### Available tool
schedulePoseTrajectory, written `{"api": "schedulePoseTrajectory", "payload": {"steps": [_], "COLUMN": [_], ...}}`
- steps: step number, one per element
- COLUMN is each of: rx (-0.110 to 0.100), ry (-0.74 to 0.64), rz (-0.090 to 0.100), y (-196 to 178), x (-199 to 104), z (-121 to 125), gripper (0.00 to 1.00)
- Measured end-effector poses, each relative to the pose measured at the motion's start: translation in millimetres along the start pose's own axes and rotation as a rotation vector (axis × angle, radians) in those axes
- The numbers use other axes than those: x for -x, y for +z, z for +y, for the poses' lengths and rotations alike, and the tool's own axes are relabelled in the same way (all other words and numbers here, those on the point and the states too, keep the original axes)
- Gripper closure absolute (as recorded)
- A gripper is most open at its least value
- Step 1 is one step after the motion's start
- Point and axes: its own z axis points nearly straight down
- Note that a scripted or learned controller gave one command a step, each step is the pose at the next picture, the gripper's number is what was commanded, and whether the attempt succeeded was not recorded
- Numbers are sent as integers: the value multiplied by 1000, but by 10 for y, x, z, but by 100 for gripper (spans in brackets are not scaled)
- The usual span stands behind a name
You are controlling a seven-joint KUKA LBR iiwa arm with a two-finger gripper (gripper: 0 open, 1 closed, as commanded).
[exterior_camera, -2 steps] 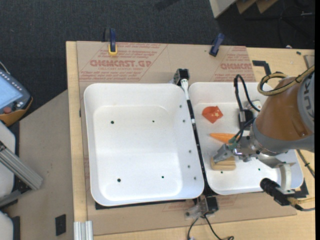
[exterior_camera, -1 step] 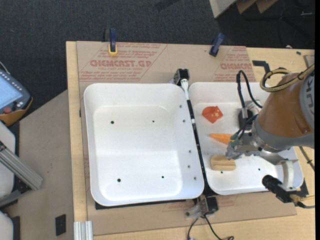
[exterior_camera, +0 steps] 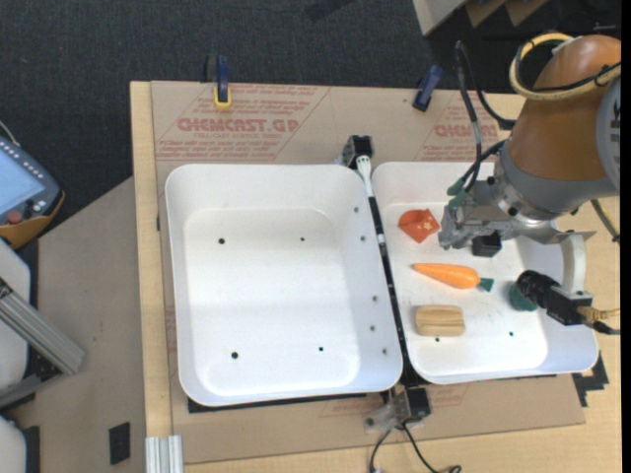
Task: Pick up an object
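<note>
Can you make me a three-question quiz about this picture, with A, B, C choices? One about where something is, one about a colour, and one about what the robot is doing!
1. Which bin holds the carrot?
A. the left bin
B. the right bin
C. neither, it lies on the cardboard

2. What colour is the small block beside the gripper?
A. red
B. blue
C. yellow

3. How does the tan piece lie?
A. it hangs in the air
B. it stands on top of the carrot
C. it rests flat on the bin floor, apart from the carrot

Answers:
1. B, the carrot lies in the right bin, under the arm.
2. A, the block is red-orange, near the bin's upper left corner.
3. C, white floor shows between the tan piece and the carrot above it.
</note>
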Motion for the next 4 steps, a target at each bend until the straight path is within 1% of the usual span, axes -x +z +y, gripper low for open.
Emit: {"api": "schedulePoseTrajectory", "payload": {"steps": [1,2,3,4], "rx": [-2,-10,-9,-22], "ry": [0,1,6,14], "rz": [2,3,0,0], "y": [-1136,-1312,-1402,-942], "x": [-561,-1097,-1063,-462], "z": [-52,-279,-264,-467], "gripper": [100,100,100,100]}}
